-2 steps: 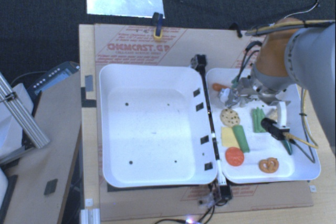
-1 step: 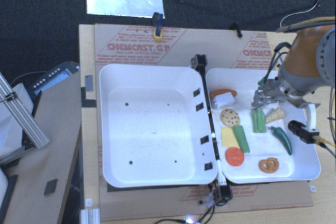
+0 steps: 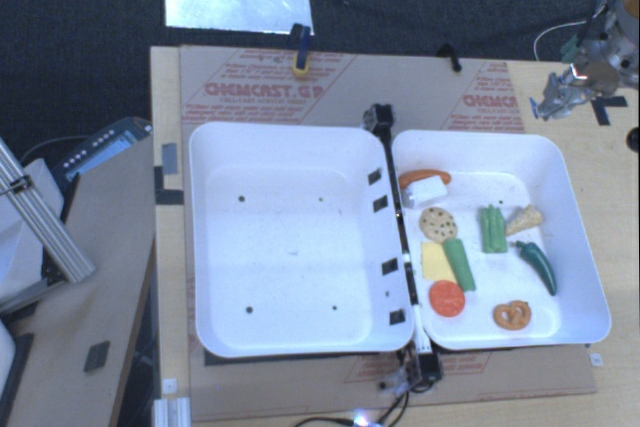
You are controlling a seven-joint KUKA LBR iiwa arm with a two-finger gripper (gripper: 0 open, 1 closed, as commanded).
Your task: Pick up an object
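Waiting above the bench, nothing picked up yet
The gripper (image 3: 556, 103) hangs beyond the right bin (image 3: 572, 177)'s far corner, open or closed I cannot tell; next it must descend over one item, perhaps the green pepper (image 3: 537, 264) lying apart near the bin's right wall

On the brown board (image 3: 330, 80) that lay under my two bins, red block lettering was printed twice along the far strip. The left print (image 3: 264, 90) read roughly "CHEMCAST GP", and the right print (image 3: 492, 102) seemed the same but was too blurred to spell. Nothing else I saw carried readable text.
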